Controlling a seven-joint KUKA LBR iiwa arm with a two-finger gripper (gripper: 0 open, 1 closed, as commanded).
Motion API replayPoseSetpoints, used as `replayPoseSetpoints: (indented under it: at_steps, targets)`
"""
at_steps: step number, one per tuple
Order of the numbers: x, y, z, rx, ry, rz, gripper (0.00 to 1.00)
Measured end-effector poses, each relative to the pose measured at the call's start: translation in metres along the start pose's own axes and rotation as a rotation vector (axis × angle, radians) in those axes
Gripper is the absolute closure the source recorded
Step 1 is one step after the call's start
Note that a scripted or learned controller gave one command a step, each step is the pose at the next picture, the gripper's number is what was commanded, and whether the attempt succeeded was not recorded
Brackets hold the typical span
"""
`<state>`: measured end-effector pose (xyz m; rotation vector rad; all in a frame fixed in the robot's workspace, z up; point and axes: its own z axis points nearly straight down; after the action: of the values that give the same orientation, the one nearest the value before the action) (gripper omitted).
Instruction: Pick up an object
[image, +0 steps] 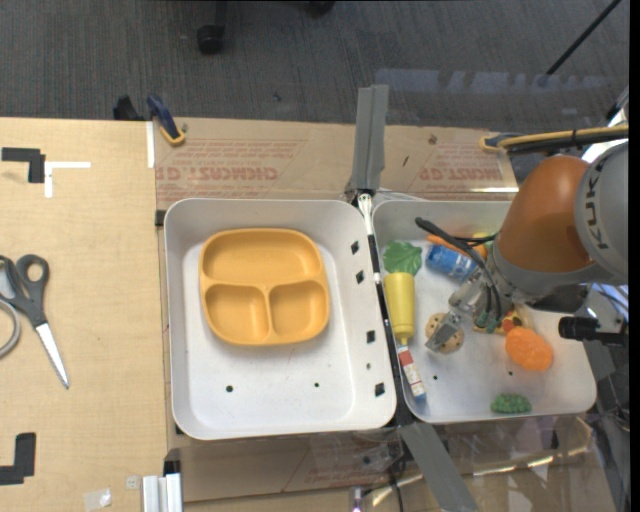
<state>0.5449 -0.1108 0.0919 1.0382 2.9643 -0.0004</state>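
Yellow corn cob (401, 300), seemingly lengthwise front-to-back.

Glossy white plastic bins (190, 330), a matt yellow plastic tray (265, 285), brown cardboard (250, 160) and metal-bladed scissors (40, 320)

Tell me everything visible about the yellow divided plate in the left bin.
The plate is a yellow-orange tray with rounded corners, apparently matte plastic. Raised ridges split it into three compartments: one long one across the far side and two smaller ones side by side nearer the camera. All three look bare. It lies flat and right side up on the floor of the left bin, in its far half, slightly toward the left wall. Only the bin floor touches it; the gripper is over the right bin.
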Motion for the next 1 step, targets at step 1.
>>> replayPoseSetpoints:
  at_steps: [1]
  targets:
    - [-0.0026,0.002,-0.0121,-0.005,-0.009,-0.003,1.0]
